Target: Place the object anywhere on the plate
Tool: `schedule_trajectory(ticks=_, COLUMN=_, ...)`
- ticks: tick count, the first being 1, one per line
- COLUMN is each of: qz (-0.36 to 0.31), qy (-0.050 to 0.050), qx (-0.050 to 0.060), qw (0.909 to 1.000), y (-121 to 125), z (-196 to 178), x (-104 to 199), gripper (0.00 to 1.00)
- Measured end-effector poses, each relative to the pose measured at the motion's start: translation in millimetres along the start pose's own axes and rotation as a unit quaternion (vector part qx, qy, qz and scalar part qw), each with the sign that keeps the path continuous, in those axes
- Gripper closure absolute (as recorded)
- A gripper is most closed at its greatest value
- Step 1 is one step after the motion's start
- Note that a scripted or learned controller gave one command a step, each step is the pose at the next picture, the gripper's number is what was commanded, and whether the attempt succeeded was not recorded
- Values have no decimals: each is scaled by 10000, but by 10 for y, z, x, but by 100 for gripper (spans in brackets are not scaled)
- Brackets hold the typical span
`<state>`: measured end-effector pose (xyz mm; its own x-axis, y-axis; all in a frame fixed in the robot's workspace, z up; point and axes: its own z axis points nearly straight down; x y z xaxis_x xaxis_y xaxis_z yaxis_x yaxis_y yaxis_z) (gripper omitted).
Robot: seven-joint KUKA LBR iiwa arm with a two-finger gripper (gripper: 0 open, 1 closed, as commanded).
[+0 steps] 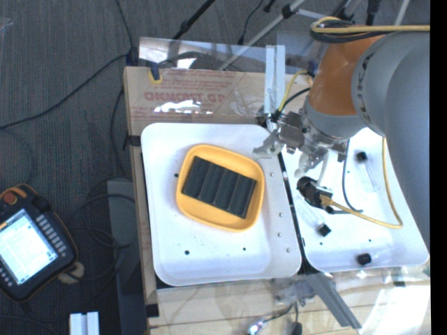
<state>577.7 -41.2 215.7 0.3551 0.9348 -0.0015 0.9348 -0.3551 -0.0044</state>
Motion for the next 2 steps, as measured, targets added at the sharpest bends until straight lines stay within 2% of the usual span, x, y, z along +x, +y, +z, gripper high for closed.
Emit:
schedule_trajectory(ticks=1, qz=-1154, qy=-3, qx=2, qw=9933, y=-45, z=335, x=580, gripper=100)
schedule_trajectory(ticks=2, qz=-1155, qy=-1, qx=2, qw=9933, y=-45, z=335, x=579, gripper=0)
